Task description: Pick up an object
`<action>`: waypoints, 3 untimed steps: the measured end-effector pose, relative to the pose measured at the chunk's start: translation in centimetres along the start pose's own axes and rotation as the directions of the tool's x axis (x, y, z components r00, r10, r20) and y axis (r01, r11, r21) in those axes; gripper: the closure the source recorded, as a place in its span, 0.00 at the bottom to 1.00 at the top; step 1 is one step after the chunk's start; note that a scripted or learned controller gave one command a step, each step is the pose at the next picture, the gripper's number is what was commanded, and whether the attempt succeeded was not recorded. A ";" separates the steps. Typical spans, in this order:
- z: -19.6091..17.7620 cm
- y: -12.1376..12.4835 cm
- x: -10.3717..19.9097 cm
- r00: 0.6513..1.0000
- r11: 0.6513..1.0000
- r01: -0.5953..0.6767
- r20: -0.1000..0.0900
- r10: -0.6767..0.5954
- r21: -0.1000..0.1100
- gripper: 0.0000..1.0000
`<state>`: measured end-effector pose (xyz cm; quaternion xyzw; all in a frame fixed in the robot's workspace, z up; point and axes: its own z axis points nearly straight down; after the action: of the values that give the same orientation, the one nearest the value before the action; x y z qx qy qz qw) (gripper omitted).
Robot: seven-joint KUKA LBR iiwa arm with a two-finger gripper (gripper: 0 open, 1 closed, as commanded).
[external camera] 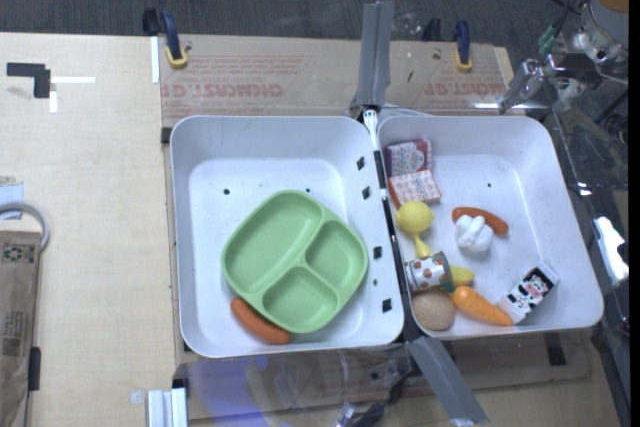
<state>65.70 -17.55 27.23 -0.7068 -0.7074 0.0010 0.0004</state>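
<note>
The right bin [520, 155] holds several toy foods. Two red-and-white packets [410, 160] lie at its far left, with a yellow lemon-like piece [414, 216] below them. Near the middle are a white garlic bulb [473, 235] and a red-orange sausage [482, 219]. Along the front lie a small can [428, 270], a brown round piece [433, 311], an orange carrot [481, 306] and a cow-patterned carton [529, 292]. My gripper [527, 83] hangs beyond the right bin's far right corner, away from every object.
The left bin [200, 165] carries a green divided plate [295, 262], with an orange sausage [260, 322] by its front edge. A metal divider [375, 55] and blue clamps [170, 40] stand behind the bins. Cables and a stand crowd the right side.
</note>
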 end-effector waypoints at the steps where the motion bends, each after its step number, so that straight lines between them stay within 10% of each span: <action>1: 12.0 -2.0 3.6 0.989 0.989 0.148 0.000 -0.148 0.000 0.00; 2: 18.1 -7.3 0.4 0.965 0.965 0.261 -0.001 -0.261 -0.001 0.00; 3: 17.1 -7.3 0.3 0.966 0.966 0.257 0.000 -0.257 -0.003 1.00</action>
<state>58.37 -17.25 10.12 -0.6091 -0.7931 -0.0002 -0.0006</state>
